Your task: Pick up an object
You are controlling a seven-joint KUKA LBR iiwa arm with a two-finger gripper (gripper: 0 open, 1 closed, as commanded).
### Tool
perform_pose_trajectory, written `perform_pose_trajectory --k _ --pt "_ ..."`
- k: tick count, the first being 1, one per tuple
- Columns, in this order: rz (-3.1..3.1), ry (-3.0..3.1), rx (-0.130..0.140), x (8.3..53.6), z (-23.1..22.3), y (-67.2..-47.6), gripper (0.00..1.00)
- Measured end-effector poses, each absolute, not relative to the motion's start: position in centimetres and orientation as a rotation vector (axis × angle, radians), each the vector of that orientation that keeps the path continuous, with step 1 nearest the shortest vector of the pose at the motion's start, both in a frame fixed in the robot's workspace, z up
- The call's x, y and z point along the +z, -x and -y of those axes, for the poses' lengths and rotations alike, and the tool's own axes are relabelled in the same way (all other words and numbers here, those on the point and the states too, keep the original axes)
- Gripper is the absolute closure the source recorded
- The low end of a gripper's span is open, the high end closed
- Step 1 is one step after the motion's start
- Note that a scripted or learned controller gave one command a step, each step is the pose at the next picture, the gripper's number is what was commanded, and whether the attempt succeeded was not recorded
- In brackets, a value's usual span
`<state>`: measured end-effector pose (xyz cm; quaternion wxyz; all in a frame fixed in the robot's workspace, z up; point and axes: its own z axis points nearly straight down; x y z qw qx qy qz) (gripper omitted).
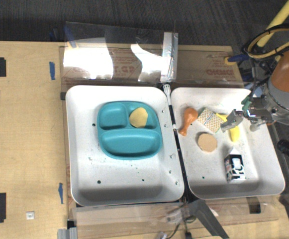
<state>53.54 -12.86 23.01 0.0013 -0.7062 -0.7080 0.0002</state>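
pincer (240, 117): over right bin, upper middle, arm in from the right w/ orange band just above wrist. Fingers look spread apart, nothing seen between them.
right bin (263, 180): holds the loose pick candidates, so arm hangs here.
yellow obj (234, 132): just under the pincer, partly hidden by it; prob the target, judging by position.
checkered block (209, 120): just left of pincer, touching the orange piece or v. close, can't tell.
orange piece (188, 119): near the bin's left wall.
tan disc (207, 142): lies flat mid-bin.
small dark can (235, 168): lower right, well apart, easy alt pick.
left bin (84, 183): teal divided tray (129, 142), yellow ball (139, 117) in its upper right compartment.
status: nothing lifted yet.
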Motion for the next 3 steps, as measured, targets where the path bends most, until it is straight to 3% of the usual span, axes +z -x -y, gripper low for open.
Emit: perform_pose_trajectory --k 1,2,3 --pt "2.196 2.246 0.002 9.4 17.4 -57.9 0.0" --pt "2.199 2.249 -0.005 10.7 17.3 -58.1 1.0" --pt "2.176 2.27 -0.012 21.0 5.0 -55.9 1.0"
